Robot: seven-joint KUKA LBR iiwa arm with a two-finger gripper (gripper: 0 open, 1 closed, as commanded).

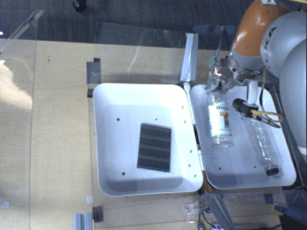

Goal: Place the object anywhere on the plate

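Note:
A dark ribbed rectangular plate (pixel 154 147) lies flat in the middle of the left bin (pixel 110 128). A clear bottle with a white label (pixel 220 122) lies lengthwise in the right bin (pixel 240 176), near its left wall. My gripper (pixel 218 84) hangs at the far end of that bin, right over the bottle's top end. Where they meet is cluttered, and I cannot tell whether the gripper touches the bottle.
A second clear bottle (pixel 262 143) with a black cap (pixel 272 170) lies along the right side of the right bin. A black fitting with cables (pixel 244 108) juts from the wrist between the two bottles. The grey arm covers the upper right.

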